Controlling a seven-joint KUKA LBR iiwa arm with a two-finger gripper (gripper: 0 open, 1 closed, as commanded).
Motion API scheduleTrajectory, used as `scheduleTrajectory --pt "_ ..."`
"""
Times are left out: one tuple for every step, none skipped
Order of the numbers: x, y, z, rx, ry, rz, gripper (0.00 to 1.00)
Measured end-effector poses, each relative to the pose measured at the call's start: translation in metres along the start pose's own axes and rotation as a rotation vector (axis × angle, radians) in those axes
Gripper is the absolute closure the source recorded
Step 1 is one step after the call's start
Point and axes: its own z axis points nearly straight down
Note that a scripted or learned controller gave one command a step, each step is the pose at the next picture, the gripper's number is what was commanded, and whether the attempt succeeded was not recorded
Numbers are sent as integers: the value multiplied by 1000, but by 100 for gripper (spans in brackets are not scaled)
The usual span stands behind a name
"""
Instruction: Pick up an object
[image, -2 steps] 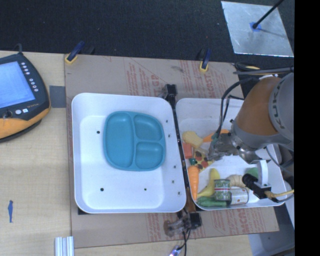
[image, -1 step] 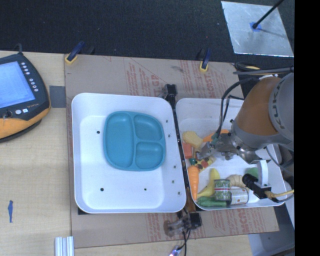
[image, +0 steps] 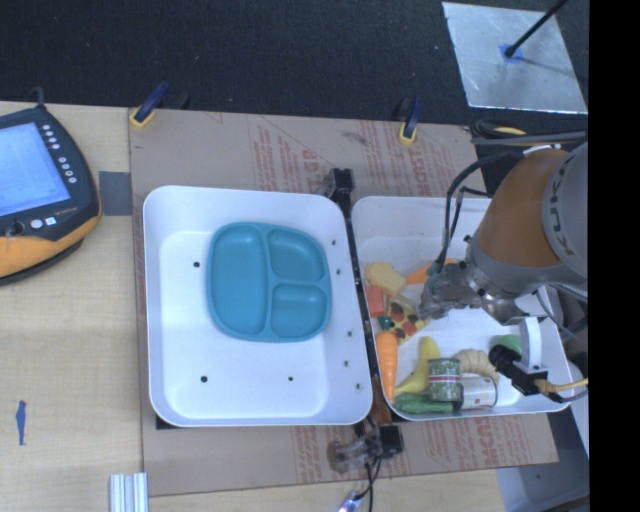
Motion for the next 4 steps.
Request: scheduleTrajectory --pt "0 0 0 0 -1 -1 0" --pt "5 36 23 0 0 2 0" --pt "4 36 13 2 0 0 100" --pt "4 36 13 2 0 0 0"
